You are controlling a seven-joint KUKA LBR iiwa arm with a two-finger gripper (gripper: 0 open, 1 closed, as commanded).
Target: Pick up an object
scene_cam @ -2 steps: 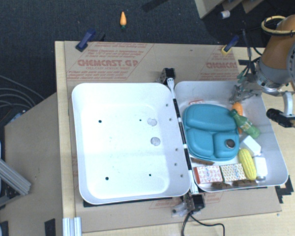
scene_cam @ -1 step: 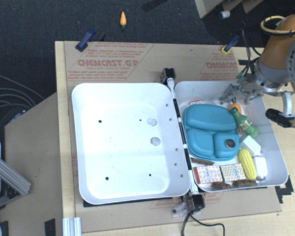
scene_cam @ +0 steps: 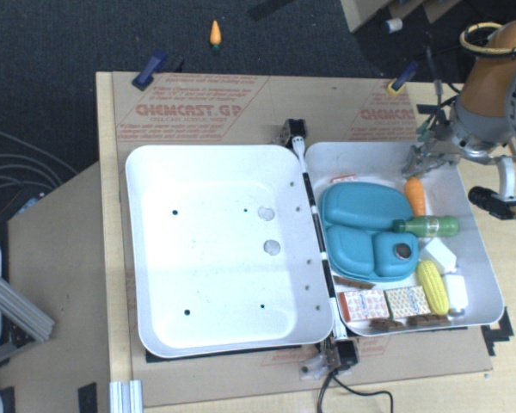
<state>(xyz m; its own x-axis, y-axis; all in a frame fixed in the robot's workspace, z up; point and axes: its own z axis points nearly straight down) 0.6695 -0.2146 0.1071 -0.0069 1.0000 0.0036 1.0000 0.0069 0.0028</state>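
The right bin [scene_cam: 486, 269] holds several objects. A large blue plastic piece [scene_cam: 365, 226] fills its middle. An orange carrot [scene_cam: 415, 198] lies at its far right side, with a green bottle [scene_cam: 427, 226] just in front of it. Nearer the front are a yellow corn cob [scene_cam: 433, 286], a white block [scene_cam: 439, 254] and two patterned flat boxes [scene_cam: 385, 303]. My gripper [scene_cam: 419, 163] hangs low over the bin's far right corner, just behind the carrot's far end, with nothing visibly held. The arm [scene_cam: 492, 93] comes in from the upper right.
The left bin [scene_cam: 146, 231] has two small grey discs [scene_cam: 269, 231] near its right wall. Black clamps [scene_cam: 294, 131] join the bins at the far and near ends. A small orange item [scene_cam: 215, 33] lies on the dark floor beyond the bench.
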